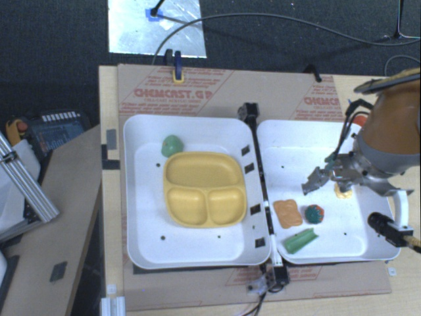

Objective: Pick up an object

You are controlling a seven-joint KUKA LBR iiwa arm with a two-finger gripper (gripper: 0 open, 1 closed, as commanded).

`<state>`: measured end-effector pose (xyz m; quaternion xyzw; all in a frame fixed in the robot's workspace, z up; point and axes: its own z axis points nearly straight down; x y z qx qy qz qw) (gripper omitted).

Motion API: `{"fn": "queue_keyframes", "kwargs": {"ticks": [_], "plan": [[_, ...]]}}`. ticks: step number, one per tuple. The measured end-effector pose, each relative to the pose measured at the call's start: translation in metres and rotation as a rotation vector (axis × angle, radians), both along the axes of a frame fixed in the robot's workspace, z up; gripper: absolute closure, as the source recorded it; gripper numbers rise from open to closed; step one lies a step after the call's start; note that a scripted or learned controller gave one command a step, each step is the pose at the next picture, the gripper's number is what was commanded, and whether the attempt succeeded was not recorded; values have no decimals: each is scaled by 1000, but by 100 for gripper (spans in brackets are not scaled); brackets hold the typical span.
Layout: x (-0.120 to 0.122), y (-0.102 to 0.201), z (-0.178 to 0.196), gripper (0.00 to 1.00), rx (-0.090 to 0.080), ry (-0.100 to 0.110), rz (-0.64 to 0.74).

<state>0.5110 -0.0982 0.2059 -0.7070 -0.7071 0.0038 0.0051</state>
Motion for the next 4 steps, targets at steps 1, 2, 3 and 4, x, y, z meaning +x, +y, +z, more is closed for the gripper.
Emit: {"fn": "queue_keyframes", "kwargs": {"ticks": [1,2,3,4], "plan": [[3,0,7,0,-2,-14,3],[3,-7,-38,0,-1,-12,1],[8,-14,-85,0,-1,-10,1],[10,-14,-122,0,-2,-14,0]]}}
